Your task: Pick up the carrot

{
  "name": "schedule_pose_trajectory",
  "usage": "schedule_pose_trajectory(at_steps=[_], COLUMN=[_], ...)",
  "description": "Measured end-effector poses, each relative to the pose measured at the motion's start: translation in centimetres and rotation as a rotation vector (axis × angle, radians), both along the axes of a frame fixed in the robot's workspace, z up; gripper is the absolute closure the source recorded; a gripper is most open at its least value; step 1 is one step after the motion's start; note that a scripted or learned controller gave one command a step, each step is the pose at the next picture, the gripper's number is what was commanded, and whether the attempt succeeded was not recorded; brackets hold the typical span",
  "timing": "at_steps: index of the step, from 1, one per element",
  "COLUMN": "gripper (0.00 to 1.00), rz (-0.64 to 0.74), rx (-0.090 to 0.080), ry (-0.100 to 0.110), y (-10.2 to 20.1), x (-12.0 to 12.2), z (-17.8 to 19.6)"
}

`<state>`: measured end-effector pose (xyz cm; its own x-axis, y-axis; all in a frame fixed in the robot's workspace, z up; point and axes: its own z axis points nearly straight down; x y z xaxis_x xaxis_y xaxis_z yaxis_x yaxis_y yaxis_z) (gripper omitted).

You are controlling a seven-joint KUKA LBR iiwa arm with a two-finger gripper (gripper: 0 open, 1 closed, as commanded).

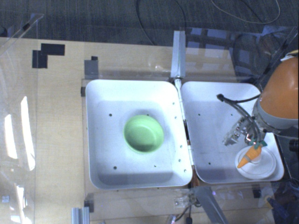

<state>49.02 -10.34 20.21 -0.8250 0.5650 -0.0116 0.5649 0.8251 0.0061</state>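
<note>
The orange carrot (pixel 248 157) with a green top lies tilted on a small white dish (pixel 258 169) in the front right corner of the right bin (pixel 210 125). My gripper (pixel 245 135) hangs just above and to the left of the carrot's green end, very close to it. Whether it touches the carrot is unclear from this angle. The arm's orange band (pixel 281 92) sits above the wrist at the right edge.
A green bowl (pixel 143 133) stands in the middle of the left bin (pixel 107 101). A metal divider post (pixel 178 55) rises behind the bins. Black cables (pixel 236 104) trail from the wrist over the right bin.
</note>
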Motion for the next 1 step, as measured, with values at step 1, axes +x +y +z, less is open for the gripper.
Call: schedule_pose_trajectory(at_steps=[1], gripper=[0.0], rz=[-0.001], rx=[0.0], ry=[0.0], y=[-0.02], x=[-0.01], z=[0.0])
